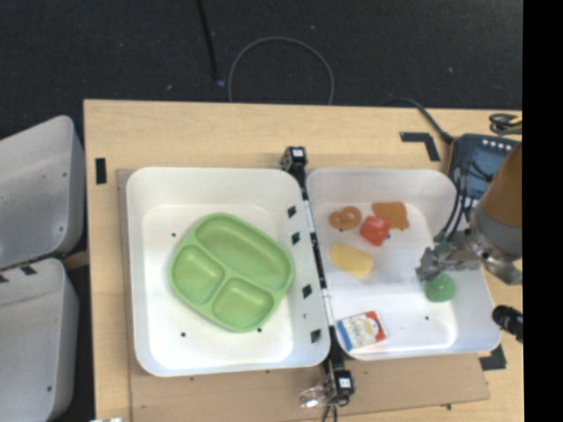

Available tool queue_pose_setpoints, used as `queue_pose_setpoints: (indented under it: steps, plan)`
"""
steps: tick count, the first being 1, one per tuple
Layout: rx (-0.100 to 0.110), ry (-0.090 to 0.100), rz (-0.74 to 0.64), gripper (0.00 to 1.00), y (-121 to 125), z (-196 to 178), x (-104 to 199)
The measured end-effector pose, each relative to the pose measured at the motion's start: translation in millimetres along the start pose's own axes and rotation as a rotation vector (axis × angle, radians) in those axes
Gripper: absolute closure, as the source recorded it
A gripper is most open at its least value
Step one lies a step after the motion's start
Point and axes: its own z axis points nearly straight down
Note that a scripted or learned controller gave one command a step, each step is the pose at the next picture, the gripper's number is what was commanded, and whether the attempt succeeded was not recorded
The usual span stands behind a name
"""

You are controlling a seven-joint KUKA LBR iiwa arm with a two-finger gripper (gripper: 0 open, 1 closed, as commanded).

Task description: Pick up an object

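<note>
A green ball (441,288) is sitting near the right wall of the right bin (413,183), directly under my claw (437,264), which is hanging over it, touching or nearly so; how far my claw is open I cannot tell. To the ball's left, apart from it, a yellow piece (352,259) is lying mid-bin, with a red piece (376,230), an orange slab (391,214) and a brown ring (345,218) clustering beyond it toward the far wall. A small red-and-white packet (361,330) is resting in the bin's near-left corner. Across the divider, a green sectioned plate (231,272) is occupying the left bin (141,262) on the wooden worktop (176,134).
</note>
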Motion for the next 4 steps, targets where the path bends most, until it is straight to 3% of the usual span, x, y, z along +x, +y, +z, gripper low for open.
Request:
queue_pose_setpoints:
  steps: [1, 2, 4]
  plan:
    - [-0.005, -0.001, -0.007, 1.00, 5.8, -61.4, 5.3]
    - [0.001, 0.001, -0.006, 1.00, 6.7, -57.0, 5.0]
    - [0.004, 0.003, -0.010, 1.00, 10.9, -52.3, 120.7]
